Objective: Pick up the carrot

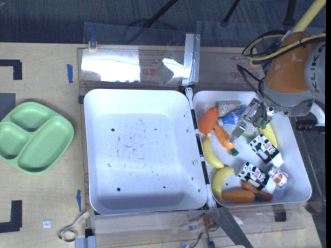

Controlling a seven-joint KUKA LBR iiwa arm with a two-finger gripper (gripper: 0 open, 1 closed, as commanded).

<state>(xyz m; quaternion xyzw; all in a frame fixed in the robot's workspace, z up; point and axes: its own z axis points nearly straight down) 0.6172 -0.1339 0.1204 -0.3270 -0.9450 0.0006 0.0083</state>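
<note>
Clerk: Gripper, item one. Position and state?

Arm: My gripper (239, 132) hangs over the right bin (302, 182), a little toward 12 o'clock from the bin's middle, reaching in from 2 o'clock. Whether it is released or clenched, I cannot tell. I see nothing held in it.

Clerk: Item two, the carrot?

Arm: The carrot (239, 195) lies flat along the bin's 6 o'clock wall, lengthwise from 9 to 3. It is well apart from my gripper, at 6 o'clock from it.

Clerk: Neighbours?

Arm: One banana (221, 179) curls just at the carrot's 11 o'clock. A second banana (211, 156) lies by the 9 o'clock wall. Two cow-patterned cartons: one (252, 173) just above the carrot, one (262, 148) at 4 o'clock from my gripper. A smaller orange piece (223, 137) lies just beside my tip, at 8 o'clock. A rounder orange item (208, 120) sits at 10 o'clock and a blue item (230, 119) at 11.

Clerk: Elsewhere?

Arm: Left bin (139, 138) at 9 o'clock of the right one. Beyond it, same direction, a green divided plate (36, 136) sits on the bench.
</note>
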